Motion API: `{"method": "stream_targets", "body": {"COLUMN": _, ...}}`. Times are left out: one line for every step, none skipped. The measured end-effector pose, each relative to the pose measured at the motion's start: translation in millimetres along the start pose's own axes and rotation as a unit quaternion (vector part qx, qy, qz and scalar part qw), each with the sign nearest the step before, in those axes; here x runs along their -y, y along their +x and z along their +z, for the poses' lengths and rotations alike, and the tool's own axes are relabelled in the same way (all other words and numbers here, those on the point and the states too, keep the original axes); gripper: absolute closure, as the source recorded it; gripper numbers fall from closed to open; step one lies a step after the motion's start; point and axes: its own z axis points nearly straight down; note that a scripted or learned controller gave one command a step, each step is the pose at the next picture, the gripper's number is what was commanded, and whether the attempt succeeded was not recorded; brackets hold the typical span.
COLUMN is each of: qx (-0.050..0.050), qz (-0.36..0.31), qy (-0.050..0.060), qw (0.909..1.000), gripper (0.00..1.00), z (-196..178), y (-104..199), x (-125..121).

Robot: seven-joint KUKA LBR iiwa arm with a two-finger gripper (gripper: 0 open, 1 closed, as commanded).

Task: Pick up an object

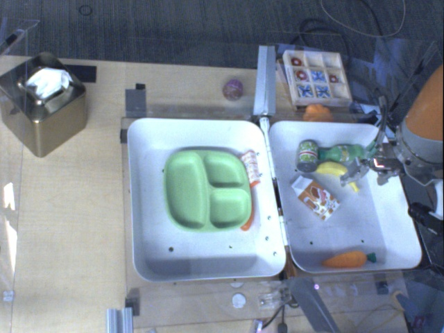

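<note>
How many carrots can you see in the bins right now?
2: one carrot at the right bin's near edge, and a second carrot poking out beside the green tray, mostly hidden.

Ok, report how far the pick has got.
Nothing is lifted yet. The grey arm's end effector is down in the right white bin beside the yellow banana-shaped toy. The toy lies on the bin floor. Left to do: grasp something and raise it.
</note>
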Motion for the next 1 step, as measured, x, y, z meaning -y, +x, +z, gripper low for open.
{"method": "stream_targets", "body": {"qx": 0.004, "qz": -0.088, "qy": -0.016, "qw": 0.9959, "gripper": 0.00, "z": 74.8, "y": 30.4, "x": 3.3}}
